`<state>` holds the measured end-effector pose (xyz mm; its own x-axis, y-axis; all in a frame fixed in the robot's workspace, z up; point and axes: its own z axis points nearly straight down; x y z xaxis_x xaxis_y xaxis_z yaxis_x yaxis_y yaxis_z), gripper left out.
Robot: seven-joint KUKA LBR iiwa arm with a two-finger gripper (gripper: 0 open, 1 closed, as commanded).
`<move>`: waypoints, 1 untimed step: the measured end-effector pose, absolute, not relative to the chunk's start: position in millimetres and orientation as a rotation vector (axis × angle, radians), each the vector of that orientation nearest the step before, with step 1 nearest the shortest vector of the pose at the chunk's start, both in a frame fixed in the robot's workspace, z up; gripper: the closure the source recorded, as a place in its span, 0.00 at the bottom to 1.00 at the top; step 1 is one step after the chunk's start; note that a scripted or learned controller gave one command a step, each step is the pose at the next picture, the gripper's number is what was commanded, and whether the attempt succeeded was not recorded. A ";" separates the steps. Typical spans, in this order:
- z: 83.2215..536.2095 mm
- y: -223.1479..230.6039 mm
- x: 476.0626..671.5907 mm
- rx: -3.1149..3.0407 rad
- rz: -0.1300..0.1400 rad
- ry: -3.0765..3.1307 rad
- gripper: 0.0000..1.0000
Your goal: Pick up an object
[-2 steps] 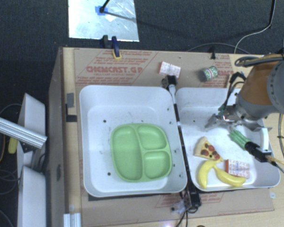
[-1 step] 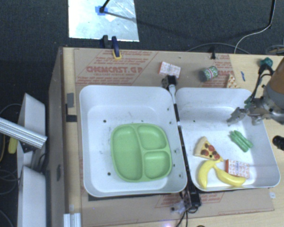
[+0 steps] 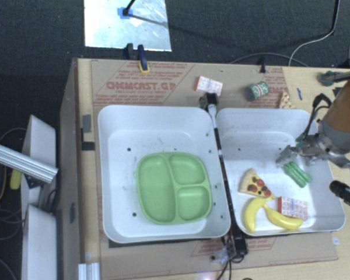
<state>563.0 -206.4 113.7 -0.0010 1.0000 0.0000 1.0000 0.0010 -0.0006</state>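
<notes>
My gripper [image 3: 297,155] hangs over the right part of the right bin [image 3: 245,124], on the grey arm with its orange band [image 3: 345,112]. A green, cucumber-like piece [image 3: 297,174] lies slantwise on the bin floor just in front of and below the gripper, very close to it; I cannot tell whether they touch. Left of it lies a toy pizza slice [image 3: 254,183]. A yellow banana [image 3: 267,214] sits by the front wall, with a small red and white packet [image 3: 293,206] resting against it.
The left bin [image 3: 116,133] holds a green divided plate [image 3: 174,188]. On the bench behind the bins stand a small green can [image 3: 258,90] and a white card [image 3: 209,85]. A black divider bar [image 3: 217,150] runs between the bins.
</notes>
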 end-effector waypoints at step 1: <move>84.1 -205.9 568.7 -2.218 0.000 -2.226 0.00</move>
